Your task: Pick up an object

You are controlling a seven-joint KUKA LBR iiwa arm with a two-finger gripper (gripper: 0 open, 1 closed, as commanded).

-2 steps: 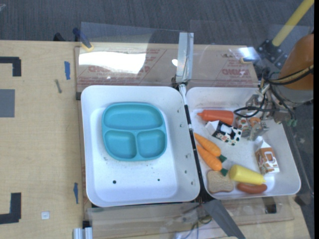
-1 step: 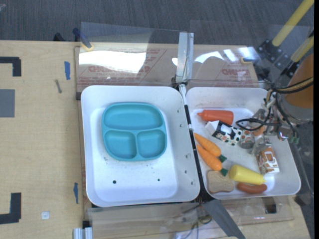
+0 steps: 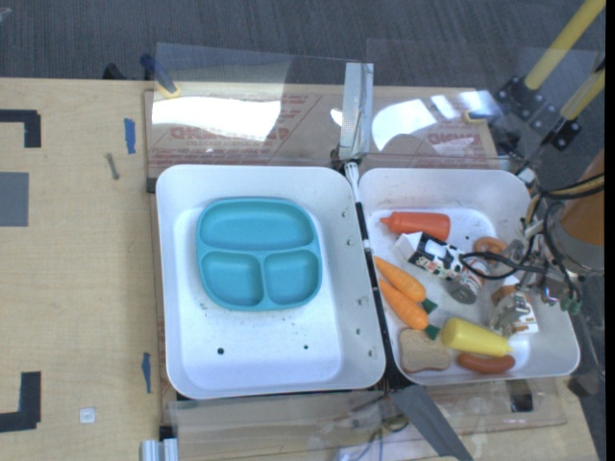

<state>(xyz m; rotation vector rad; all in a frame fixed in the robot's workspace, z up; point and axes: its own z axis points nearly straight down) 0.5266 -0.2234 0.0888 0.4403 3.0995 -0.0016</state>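
Note:
The right bin [image 3: 553,353] holds several toy foods. An orange-red pepper [image 3: 419,224] lies at its back left, with a black-and-white carton [image 3: 432,254] just in front of it. Two carrots [image 3: 404,286] lie along the left wall. Near the front sit a bread slice [image 3: 424,351], a yellow corn-like piece [image 3: 473,334] and a red sausage [image 3: 486,362]. My gripper [image 3: 509,301] hangs low over the right half of this bin, amid cables, just above and right of the yellow piece. A small grey round thing [image 3: 463,289] lies to its left. I see nothing clearly held.
The left bin [image 3: 183,353] carries a teal divided plate [image 3: 258,253]. A divider strip [image 3: 370,286] separates the bins. Clear plastic sheets [image 3: 250,113] stand behind both bins. The wooden bench [image 3: 67,286] stretches to the left.

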